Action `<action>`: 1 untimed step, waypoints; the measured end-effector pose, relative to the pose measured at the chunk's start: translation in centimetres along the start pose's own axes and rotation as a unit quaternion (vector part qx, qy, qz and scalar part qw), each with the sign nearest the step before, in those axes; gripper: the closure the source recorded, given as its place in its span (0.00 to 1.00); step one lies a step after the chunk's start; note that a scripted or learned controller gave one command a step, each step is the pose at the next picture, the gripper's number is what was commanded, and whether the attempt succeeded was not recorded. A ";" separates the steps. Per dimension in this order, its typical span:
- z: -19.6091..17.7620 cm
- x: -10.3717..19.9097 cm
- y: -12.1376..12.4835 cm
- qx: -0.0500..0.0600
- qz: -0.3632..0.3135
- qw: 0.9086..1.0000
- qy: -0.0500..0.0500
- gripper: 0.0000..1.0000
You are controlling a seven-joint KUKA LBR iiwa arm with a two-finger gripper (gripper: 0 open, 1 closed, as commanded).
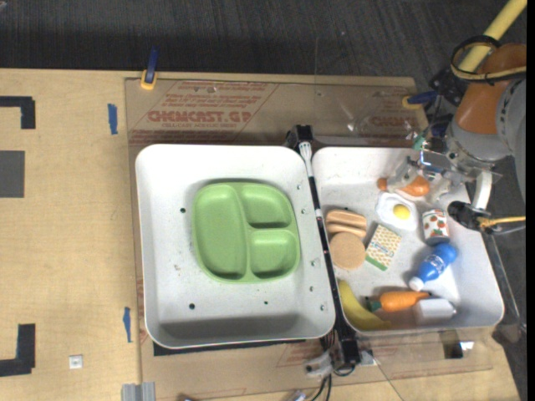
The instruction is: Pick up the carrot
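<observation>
camera view: i looked down at a slant on both bins, with the arm (pixel 493 98) coming in from the right.
left bin (pixel 159 224): it held a green divided plate (pixel 247 230) lying flat near its middle.
right bin (pixel 481 282): it held the mixed toys, touching the left bin along the shared edge.
carrot (pixel 403 300): i saw it lying on its side near the front of the right bin, green end toward the banana (pixel 358 308), with a white block (pixel 435 309) just beside its other end.
gripper (pixel 415 174): it sat low over the far right corner of the right bin, above a small orange piece (pixel 415 187), well apart from the carrot.
jaws: i could not tell whether they were spread or pressed together; the metal parts blurred into the clutter there.
other items: a fried egg (pixel 396 211) lay just in front of the gripper, a hot dog (pixel 345 221) and a round cookie (pixel 348 251) sat near the shared edge, a patterned card (pixel 384 246) lay between the cookie and a blue bottle (pixel 434 265), and a small white can (pixel 435 223) stood near the right wall.
bench: i saw a brown board (pixel 67 249) with black tape marks at the left.
</observation>
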State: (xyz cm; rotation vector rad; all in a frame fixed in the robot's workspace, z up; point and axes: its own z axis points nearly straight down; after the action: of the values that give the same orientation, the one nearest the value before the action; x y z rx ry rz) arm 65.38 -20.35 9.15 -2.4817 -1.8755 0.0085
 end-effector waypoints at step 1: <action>0.0 -0.2 1.1 0.015 -0.019 1.000 0.002 0.00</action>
State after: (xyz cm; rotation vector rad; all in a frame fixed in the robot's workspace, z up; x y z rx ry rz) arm 66.36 -20.80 9.09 -2.4251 -1.9060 0.0317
